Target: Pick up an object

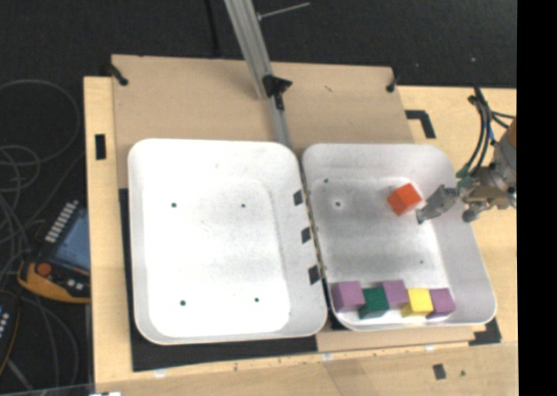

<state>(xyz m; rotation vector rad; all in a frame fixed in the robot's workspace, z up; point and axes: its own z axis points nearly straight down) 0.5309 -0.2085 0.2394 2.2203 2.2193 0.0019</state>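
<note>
a pale wooden bench point(348, 98) sits on a dark floor, with loose cables off to one side and a slanted metal pole point(248, 33) rising from its far edge. on the bench lie two shallow white bins side by side. the left bin point(148, 211) has nothing for me; the right bin point(470, 281) holds what i came for.

my gripper point(435, 204) reaches in from the right edge of the camera view, over the far right part of the right bin. one grey finger shows, pointing toward an orange block point(404, 198) that lies just beside its tip, maybe touching it, in the far half of that bin. i cannot tell whether my jaws are open or shut; the rest of the hand is cut off at the edge and the view is too coarse. nothing sits between my fingers that i can see, so i claim no hold.

along the near wall of the right bin a row of small blocks is packed together: a purple block point(348, 293), a green block point(374, 301), a yellow block point(420, 301) and another purple one at the end.

i judge this to be the approach, with the grasp not yet made. the orange block stands alone, well apart from the row, so it looks the easier pick. the next move calls for centring over it, jaws wide enough to straddle it, lowering without nudging it away, then closing and lifting.
</note>
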